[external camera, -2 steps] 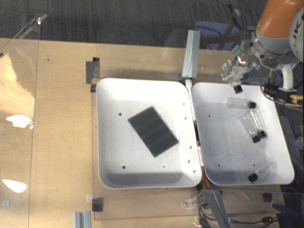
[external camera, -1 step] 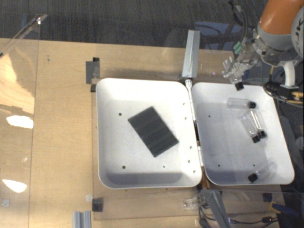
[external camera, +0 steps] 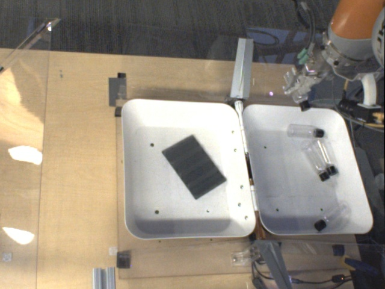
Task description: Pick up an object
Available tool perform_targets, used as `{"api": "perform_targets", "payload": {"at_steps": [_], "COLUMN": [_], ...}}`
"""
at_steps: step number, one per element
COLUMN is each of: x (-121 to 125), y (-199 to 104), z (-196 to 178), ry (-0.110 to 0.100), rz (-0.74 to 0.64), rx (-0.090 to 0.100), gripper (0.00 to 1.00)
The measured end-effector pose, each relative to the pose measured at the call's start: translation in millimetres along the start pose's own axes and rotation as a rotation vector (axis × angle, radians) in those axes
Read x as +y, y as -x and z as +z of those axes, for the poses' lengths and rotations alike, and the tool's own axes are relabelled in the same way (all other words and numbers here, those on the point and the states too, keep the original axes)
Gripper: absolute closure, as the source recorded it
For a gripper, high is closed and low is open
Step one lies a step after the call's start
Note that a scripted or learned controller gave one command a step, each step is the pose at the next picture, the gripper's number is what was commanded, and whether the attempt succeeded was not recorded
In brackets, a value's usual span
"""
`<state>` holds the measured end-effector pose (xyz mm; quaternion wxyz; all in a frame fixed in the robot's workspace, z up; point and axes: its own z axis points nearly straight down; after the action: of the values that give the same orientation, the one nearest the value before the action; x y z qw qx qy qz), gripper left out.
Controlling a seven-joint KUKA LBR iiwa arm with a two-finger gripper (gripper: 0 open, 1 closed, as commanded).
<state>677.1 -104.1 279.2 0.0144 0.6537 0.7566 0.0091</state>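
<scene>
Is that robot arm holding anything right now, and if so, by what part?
Nothing shows in the gripper. It hangs above the far edge of the right bin; the clear vials lie in that bin.

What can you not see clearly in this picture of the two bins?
- Hand, camera view: small and blurred above the right bin; its fingers cannot be made out.
- Arm: cut off by the top and right edges.
- Three clear tubes with black caps: transparent against white, so their outlines and contents are unclear.
- Dark flat rectangle in the left bin: material and thickness unreadable.
</scene>
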Motion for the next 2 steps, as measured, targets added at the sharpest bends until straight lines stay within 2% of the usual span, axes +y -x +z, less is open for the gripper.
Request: {"api": "perform_targets", "payload": {"at_steps": [1,2], "x": [-9,-7], "y": [-3,-5], "z": [75,63], "ry": [-0.028,-0.022], "rz": [-0.004,-0.009], "rx": [0.009,0.008], "gripper": [1.0,1.0]}}
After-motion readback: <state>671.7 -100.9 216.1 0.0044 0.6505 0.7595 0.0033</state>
